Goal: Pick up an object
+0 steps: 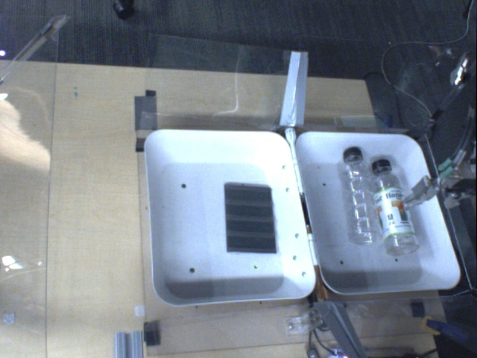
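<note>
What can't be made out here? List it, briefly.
- Gripper: at the camera view's right edge, blurred; open or shut can't be told, nor whether it touches the labelled bottle.
- Label text on that bottle: too small to read.
- Clear bottle: see-through against the white right bin, outline faint.
- Dark ridged block in the left bin: what it is isn't clear.

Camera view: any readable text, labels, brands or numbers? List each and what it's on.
Nothing can be read for certain.
Labelled bottle in the right bin: white label with green and orange print, too blurred to read.
Clear bottle beside it: no label visible.
Dark ribbed pad in the left bin: no markings.
</note>
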You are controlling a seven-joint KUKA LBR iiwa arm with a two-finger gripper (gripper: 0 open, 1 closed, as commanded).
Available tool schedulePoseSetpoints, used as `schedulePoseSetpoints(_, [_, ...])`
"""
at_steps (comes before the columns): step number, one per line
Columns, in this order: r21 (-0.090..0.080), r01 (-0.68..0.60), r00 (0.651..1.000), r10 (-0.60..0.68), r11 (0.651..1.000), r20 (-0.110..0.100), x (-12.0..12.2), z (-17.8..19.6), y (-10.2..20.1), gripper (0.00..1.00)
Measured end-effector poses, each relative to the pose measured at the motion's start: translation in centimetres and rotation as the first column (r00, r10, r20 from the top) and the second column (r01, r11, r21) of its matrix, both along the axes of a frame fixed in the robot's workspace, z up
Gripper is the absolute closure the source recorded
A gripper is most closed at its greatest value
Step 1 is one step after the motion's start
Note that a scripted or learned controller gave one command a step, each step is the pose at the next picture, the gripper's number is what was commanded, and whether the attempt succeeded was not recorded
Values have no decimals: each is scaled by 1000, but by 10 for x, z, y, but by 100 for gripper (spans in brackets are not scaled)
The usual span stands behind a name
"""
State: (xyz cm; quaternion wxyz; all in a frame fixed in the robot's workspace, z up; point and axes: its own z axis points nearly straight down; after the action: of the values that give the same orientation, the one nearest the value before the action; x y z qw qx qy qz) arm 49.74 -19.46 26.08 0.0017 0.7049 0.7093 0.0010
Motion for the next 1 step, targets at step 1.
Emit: schedulePoseSetpoints(1, [1, 63, 998, -63, 998, -1, 70, -143, 1, 0])
